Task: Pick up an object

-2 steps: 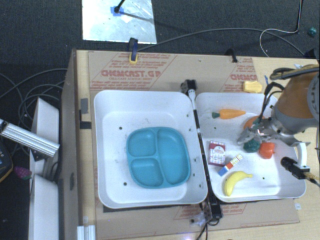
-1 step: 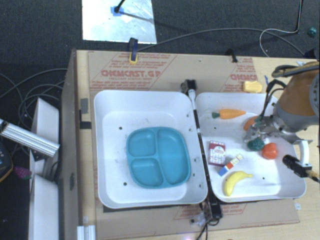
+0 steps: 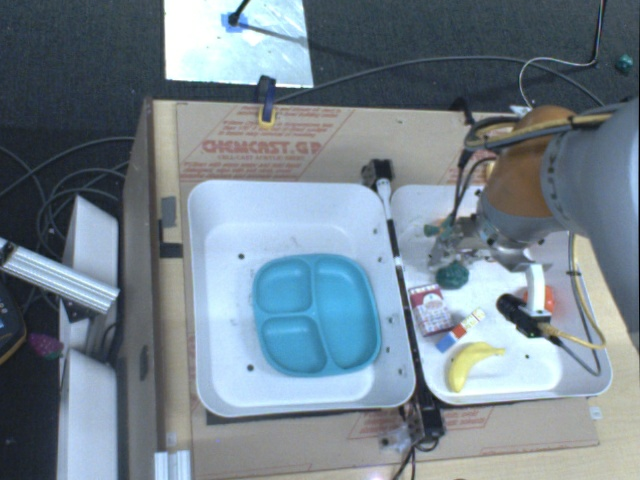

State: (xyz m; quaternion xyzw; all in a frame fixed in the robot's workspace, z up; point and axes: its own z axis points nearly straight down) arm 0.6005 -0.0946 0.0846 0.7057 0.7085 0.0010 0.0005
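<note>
A dark carpeted floor surrounds the bench. On the floor at the top lies a shiny silver sheet with a blue tape mark near its middle. A cardboard sheet printed with red lettering covers the bench top; a yellow and black clamp grips its far edge. Black cables trail over the floor at left, beside a white board and an aluminium rail

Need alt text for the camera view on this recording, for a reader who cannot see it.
The grey arm's pincer hangs over a dark teal lump in the right white bin, beside a red-and-white box and yellow banana. The left white bin holds a blue divided plastic plate.
</note>
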